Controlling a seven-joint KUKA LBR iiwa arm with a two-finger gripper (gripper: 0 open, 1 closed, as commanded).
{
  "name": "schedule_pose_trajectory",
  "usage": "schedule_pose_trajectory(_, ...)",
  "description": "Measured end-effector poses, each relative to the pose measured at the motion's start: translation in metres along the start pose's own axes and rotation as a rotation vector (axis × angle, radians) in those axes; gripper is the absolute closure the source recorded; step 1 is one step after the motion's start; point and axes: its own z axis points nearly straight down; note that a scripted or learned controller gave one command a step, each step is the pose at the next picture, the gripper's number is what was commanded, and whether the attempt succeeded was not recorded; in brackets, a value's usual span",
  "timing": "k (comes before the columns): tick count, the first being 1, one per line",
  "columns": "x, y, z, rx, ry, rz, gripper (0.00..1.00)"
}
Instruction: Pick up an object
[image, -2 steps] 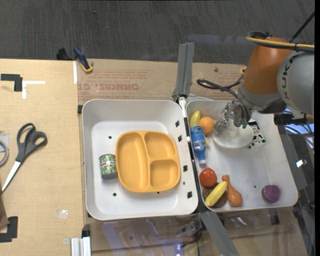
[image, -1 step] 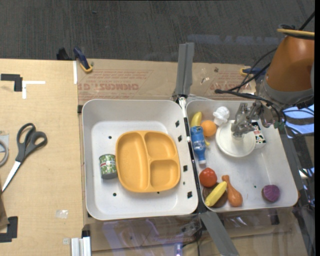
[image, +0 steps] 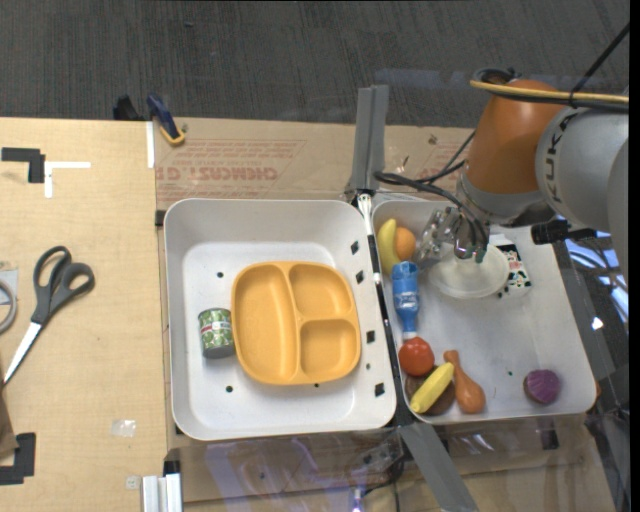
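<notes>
My gripper hangs over the far part of the right bin, below the orange wrist band. It is just above the far left rim of a white bowl. Left of it lie a yellow banana and an orange. A blue bottle lies lengthwise along the bin's left wall. Nearer the front are a red tomato, a second yellow banana, a brown drumstick and a purple fruit. Nothing shows in the gripper's grasp.
The left bin bears a yellow divided plate and a small green can. A small printed card lies right of the bowl. Scissors rest on the bench at the left. Cables run from the arm.
</notes>
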Motion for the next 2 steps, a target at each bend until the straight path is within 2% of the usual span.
schedule_pose_trajectory(1, 0.000, 0.000, 0.000, 0.000, 0.000, 0.001, 0.00)
schedule_pose_trajectory(2, 0.035, -0.014, 0.000, 0.001, 0.000, 0.218, 0.00)
